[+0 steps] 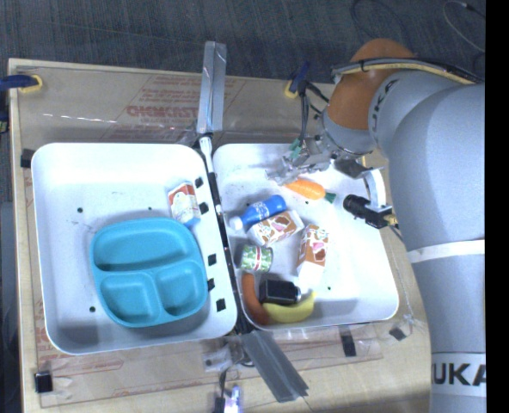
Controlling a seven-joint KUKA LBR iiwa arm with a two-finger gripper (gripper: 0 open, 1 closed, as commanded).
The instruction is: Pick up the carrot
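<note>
The carrot [305, 188] lies on its side near the far wall of the right bin [371, 269], just beside the gripper [299, 160], whose jaws I cannot tell to be open or closed. It looks a light, stiff, smooth toy, likely to roll, so a grip across its thick middle seems best.

Two white bins [65, 231], one blue tray [147, 269], one carrot [306, 188], one banana [289, 310].

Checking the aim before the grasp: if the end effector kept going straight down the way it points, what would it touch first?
Most likely the carrot, lying just below the end effector in the right bin. Depth is hard to judge from this slanted view, so it could instead land on bin floor beside it.
</note>
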